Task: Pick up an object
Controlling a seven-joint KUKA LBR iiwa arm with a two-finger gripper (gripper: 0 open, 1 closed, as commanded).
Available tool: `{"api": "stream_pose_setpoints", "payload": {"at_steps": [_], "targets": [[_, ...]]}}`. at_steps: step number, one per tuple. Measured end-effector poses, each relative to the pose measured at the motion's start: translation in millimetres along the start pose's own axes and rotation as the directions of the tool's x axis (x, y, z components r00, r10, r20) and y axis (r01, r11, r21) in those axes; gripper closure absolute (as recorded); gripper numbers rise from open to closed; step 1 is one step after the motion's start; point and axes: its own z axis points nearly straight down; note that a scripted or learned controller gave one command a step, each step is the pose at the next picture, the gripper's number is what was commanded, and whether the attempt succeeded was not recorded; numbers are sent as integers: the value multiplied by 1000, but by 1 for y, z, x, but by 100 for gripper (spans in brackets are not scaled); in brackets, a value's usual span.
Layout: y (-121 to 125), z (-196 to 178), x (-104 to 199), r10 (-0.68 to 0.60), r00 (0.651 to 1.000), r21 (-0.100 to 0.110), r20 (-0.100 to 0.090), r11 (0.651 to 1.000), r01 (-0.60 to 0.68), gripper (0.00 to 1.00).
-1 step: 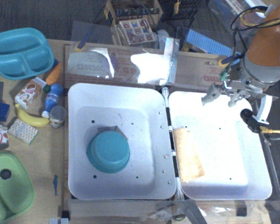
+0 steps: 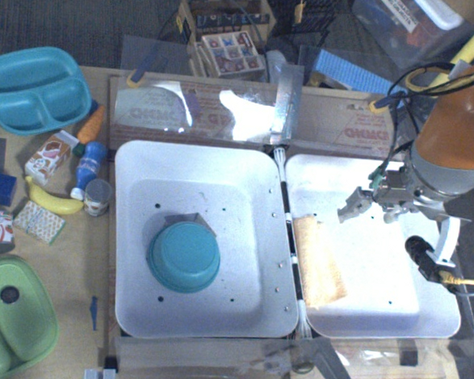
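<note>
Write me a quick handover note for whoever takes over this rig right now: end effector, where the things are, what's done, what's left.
End effector: above the right bin, near its back left part, nothing visible between its fingers; open or shut is unclear from here.
Things: a teal bowl sits upside down in the left bin. A tan sponge lies in the right bin against its left wall, in front of and left of the end effector.
Done: nothing picked up yet.
Left: lower onto one thing, probably the sponge as it is nearest, grasp and lift.
</note>
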Motion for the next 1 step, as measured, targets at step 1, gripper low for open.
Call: {"api": "stream_pose_setpoints", "payload": {"at_steps": [1], "targets": [[-49,72,-28,-59,998,0,0,998,59,0]]}}
